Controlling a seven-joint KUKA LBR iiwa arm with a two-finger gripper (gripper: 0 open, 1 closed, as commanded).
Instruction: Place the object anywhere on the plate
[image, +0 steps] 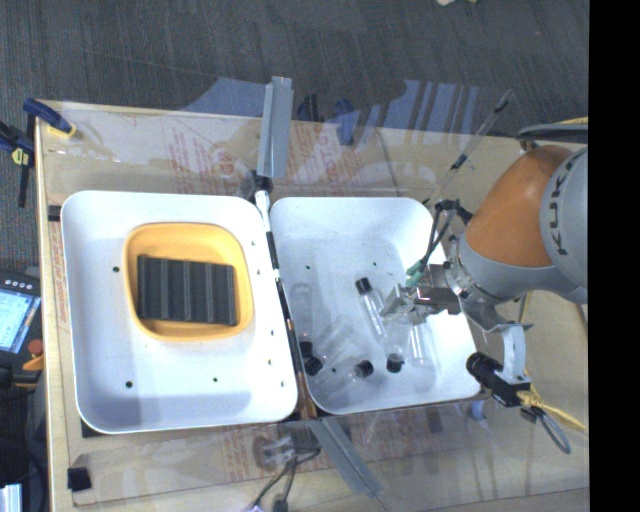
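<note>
Object: clear plastic vial (368, 297) with black cap, lying flat in right bin (330, 230), long axis running up-left to down-right, cap end up-left. More clear vials (400, 352) lie nearby. Left bin (90, 300) holds yellow plate (185, 243) bearing dark ribbed insert (187, 290). Gripper (408, 303) over right bin; finger state: cannot tell.

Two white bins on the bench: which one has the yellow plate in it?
The left bin. The yellow plate with its dark ribbed centre lies there; the right bin holds clear black-capped vials.
</note>
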